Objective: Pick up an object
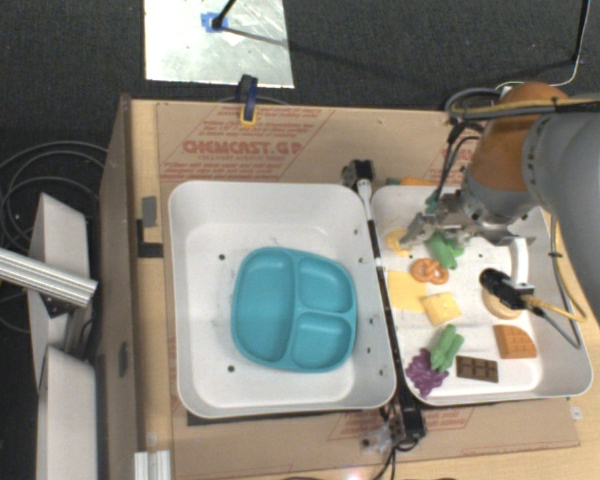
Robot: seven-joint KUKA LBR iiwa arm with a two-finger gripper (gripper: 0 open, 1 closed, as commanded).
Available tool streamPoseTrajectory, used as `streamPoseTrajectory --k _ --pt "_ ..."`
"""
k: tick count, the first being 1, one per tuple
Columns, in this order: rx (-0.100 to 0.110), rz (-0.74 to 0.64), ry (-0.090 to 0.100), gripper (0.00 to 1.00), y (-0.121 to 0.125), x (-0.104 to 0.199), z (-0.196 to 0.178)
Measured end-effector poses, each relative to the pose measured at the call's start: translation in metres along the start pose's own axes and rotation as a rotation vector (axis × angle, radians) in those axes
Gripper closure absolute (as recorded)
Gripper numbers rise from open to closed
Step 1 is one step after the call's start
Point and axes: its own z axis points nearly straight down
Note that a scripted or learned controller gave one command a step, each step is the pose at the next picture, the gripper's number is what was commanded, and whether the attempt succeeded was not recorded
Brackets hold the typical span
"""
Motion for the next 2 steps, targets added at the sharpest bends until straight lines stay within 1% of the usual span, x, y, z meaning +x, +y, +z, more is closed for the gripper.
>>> streamPoseTrajectory --k 1,2 --pt "0.001 0.008 0.0 0.0 -0.017 -0.02 -0.002" --pt "0.012 0.006 0.004 0.0 -0.086 0.028 0.0"
